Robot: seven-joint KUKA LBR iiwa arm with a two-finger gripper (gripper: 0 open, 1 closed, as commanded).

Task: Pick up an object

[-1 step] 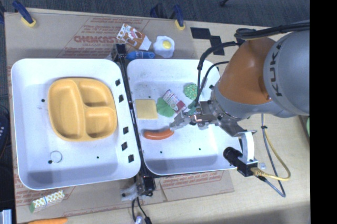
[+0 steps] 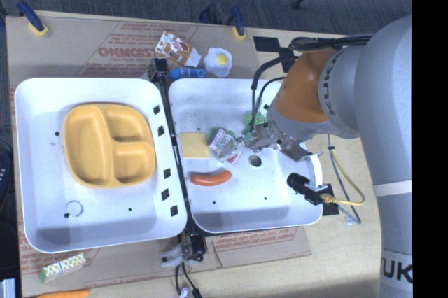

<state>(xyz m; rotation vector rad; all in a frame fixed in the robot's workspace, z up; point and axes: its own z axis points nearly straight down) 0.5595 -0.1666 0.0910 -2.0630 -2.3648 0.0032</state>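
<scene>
In the right bin [image 2: 231, 216] lie a yellow block [image 2: 194, 145], a crinkled silver packet [image 2: 223, 144] with red and green print, and an orange-red sausage [image 2: 211, 178] in front of them. A green item [image 2: 252, 120] is partly hidden under the arm. My gripper [image 2: 250, 143] hangs low over the bin's middle, just right of the packet and touching or nearly touching its edge. The grey arm with its orange band [image 2: 304, 94] reaches in from the right and covers the bin's right side.
The left bin [image 2: 42, 220] holds a yellow divided tray [image 2: 110, 144]. Behind the bins sit a small printed carton [image 2: 172, 46], a blue object [image 2: 186, 73] and a white-and-yellow item [image 2: 219, 61]. Blue clamps [image 2: 31, 17] grip the bench's back edge. A wrapped packet [image 2: 63, 266] lies at the front left.
</scene>
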